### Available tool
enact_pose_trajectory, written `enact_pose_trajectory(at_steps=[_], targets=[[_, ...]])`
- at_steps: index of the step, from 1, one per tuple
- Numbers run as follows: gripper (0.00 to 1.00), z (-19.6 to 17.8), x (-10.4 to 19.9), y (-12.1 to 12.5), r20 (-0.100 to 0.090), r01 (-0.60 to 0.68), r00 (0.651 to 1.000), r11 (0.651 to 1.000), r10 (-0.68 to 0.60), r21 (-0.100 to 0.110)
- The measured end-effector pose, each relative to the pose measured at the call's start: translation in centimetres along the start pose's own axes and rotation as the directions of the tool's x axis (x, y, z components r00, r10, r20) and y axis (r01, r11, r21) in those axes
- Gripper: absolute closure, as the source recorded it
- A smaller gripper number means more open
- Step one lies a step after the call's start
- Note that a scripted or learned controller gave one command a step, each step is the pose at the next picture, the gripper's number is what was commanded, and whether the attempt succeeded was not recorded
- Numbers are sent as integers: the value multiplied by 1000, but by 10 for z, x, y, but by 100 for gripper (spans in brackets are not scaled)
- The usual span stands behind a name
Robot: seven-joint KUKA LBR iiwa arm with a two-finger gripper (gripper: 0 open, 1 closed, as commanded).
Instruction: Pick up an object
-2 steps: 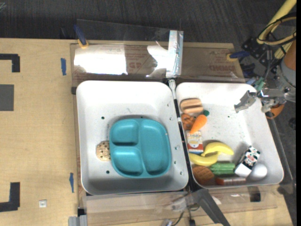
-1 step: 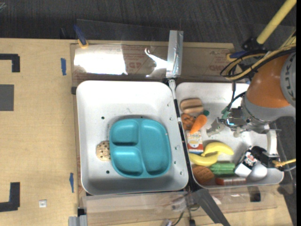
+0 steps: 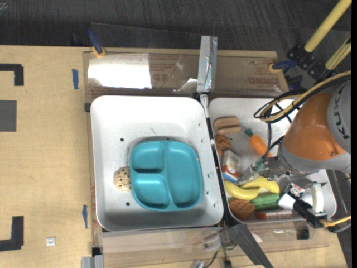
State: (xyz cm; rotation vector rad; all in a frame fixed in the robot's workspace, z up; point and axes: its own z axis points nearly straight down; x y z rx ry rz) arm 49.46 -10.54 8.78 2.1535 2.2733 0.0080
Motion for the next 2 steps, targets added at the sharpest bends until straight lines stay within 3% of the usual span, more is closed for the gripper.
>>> enact_pose_trajectory(at_steps=[1, 2], targets=[[100, -12, 0, 2, 1, 0, 1000, 1000, 0, -7], [0, -11, 0, 2, 2, 0, 1000, 1000, 0, -5]])
